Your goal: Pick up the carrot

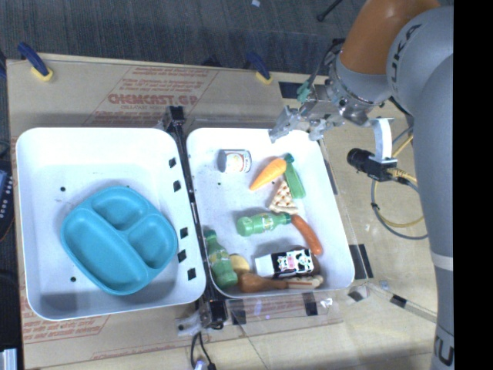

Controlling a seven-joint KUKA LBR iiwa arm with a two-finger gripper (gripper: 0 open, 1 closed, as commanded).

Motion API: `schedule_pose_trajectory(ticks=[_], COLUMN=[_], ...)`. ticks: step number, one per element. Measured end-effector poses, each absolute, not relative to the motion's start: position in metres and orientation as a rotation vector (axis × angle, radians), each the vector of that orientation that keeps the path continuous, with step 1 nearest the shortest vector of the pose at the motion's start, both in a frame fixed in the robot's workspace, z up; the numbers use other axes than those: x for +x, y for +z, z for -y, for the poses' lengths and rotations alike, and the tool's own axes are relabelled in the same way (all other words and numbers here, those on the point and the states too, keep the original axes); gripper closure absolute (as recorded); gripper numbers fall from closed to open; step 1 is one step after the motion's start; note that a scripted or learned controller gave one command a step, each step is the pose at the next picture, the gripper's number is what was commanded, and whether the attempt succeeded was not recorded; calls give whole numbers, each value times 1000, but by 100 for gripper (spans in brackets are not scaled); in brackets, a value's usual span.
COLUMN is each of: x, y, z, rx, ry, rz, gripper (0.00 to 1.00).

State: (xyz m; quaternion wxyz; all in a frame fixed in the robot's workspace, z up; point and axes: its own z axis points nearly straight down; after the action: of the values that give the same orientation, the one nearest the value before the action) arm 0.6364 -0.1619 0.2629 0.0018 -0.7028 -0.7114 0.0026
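The carrot (pixel 267 173), orange with a green top, lies tilted in the back half of the right bin (pixel 333 206). A green vegetable (pixel 294 182) sits against its right side. My gripper (pixel 295 130) hangs over the back rim of the right bin, up and to the right of the carrot and apart from it. Its fingers are open with nothing between them.
The right bin also holds a small can (pixel 233 161), a waffle-like wedge (pixel 282 199), a green bottle (pixel 262 223), a red-orange sausage shape (pixel 306 234), a black-and-white carton (pixel 285 263) and green and brown items at the front. A blue divided plate (pixel 117 240) lies in the left bin (pixel 46 153).
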Motion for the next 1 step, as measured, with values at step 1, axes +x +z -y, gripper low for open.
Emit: schedule_pose_trajectory(ticks=[1], x=[631], y=[142], z=[158], rx=[-2329], ry=[19], rz=[2089], gripper=[0])
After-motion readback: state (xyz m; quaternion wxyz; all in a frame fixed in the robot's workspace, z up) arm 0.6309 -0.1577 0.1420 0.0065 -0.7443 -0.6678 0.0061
